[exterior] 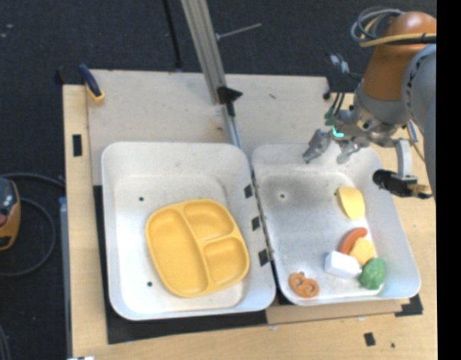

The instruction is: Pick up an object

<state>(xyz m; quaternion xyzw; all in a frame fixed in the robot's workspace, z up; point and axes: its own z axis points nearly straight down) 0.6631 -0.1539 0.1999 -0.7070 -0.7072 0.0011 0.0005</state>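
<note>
My gripper (332,150) hangs over the far edge of the right bin (305,223), its two fingers spread apart with nothing between them. Well in front of it in that bin lies a yellow piece (351,202). Nearer the front right corner sit a red-orange piece (353,238), a white block (340,264), a small yellow piece (363,251) and a green broccoli-like piece (373,273). A brown pretzel (303,284) lies by the front rim.
A yellow divided plate (197,245) rests in the left bin (125,193). A metal post (206,40) rises from the bench behind the bins. The middle of the right bin is bare.
</note>
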